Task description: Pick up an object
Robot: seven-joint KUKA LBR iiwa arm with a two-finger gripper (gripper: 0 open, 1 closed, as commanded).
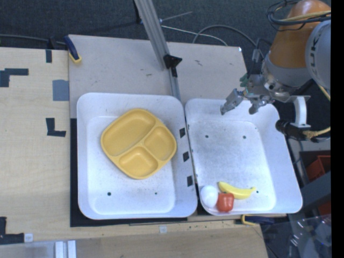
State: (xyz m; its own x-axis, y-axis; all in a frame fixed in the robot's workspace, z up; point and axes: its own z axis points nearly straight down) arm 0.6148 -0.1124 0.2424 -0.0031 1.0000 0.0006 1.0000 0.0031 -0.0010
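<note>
Tool (pixel 240 105) of the grey arm (pixel 301 42) hangs over the far rim of the right bin (pixel 279 160), at about one o'clock in the view, its two fingers spread apart with nothing between them. Things to pick lie bunched in that bin's near corner, at about five o'clock from the tool and well apart from it: a yellow banana (pixel 237 190), a red piece (pixel 226 202) touching it on the near side, and a white ball (pixel 208 195) just beside the red piece at nine o'clock, against the bin's wall. Speckled bin floor lies bare between the tool and this cluster. The left bin (pixel 88 160) holds a yellow divided plate (pixel 138 143) with three compartments, lying flat near its middle. A slanted metal rail (pixel 153 28) runs down from twelve o'clock to the seam between the bins, at ten o'clock from the tool, over the desk (pixel 32 133)
</note>
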